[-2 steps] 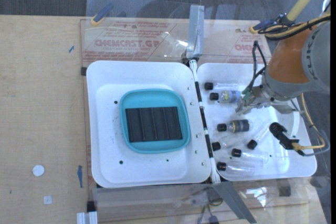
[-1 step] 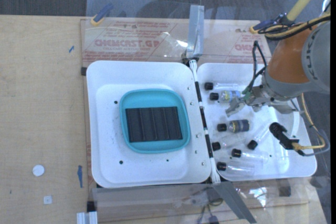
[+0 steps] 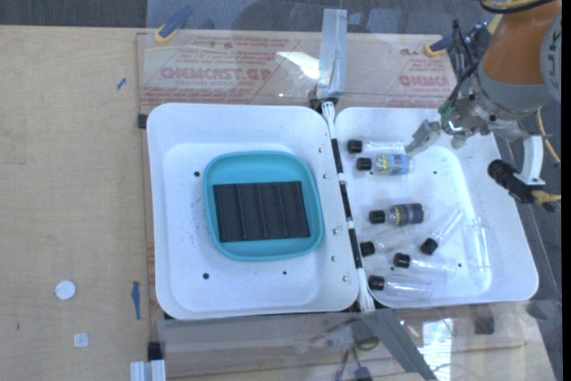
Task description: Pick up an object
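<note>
**Small vials lie in the right bin, tool poised at its far edge**

The things to pick are small clear vials with black caps, all lying on their sides in the right bin (image 3: pixel 513 277). A vial with a yellow-and-blue label (image 3: pixel 385 162) lies at the far left of that bin, with another black cap (image 3: pixel 354 145) just beyond it. Nearer the middle lies a darker vial with an amber band (image 3: pixel 400 214). Toward the near side, several clear empty vials (image 3: pixel 419 272) are scattered close together, their caps pointing various ways, and one long clear tube (image 3: pixel 476 244) rests toward the right wall.

The tool (image 3: pixel 426 135) sits at the far side of the right bin, just right of the labelled vial; one light grey finger slants down toward the bin floor. Nothing is visibly caught in it, and I cannot tell whether it is released or clenched. The arm (image 3: pixel 517 49), with its orange band, comes in from the far right.

The left bin (image 3: pixel 169 192) holds a teal tray (image 3: pixel 214 183) with a dark ribbed insert (image 3: pixel 263 211). Both bins rest on the pale wooden table (image 3: pixel 62 147), with a clear printed sheet (image 3: pixel 223 71) along the far side.
</note>
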Robot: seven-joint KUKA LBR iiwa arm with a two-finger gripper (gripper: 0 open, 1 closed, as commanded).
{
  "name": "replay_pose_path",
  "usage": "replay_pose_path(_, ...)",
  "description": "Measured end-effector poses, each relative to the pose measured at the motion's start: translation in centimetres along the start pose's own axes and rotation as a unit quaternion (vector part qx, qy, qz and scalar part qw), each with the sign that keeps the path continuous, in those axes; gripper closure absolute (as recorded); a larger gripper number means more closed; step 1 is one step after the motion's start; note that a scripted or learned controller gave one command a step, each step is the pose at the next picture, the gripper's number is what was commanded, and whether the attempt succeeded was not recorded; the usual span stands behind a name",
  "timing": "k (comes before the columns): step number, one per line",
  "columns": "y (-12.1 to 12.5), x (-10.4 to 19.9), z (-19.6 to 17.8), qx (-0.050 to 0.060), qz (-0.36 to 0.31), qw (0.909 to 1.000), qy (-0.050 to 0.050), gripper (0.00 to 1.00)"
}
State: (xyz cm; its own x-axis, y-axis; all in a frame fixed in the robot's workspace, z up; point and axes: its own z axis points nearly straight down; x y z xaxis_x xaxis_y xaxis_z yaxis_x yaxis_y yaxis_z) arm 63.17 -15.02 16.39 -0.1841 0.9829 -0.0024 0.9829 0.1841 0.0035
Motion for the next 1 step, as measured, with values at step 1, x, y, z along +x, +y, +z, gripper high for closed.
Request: replay_pose_path(1, 2.37, 3.22, 6.5, 0.001, -0.026, 0.9997, 0.0, 0.0)
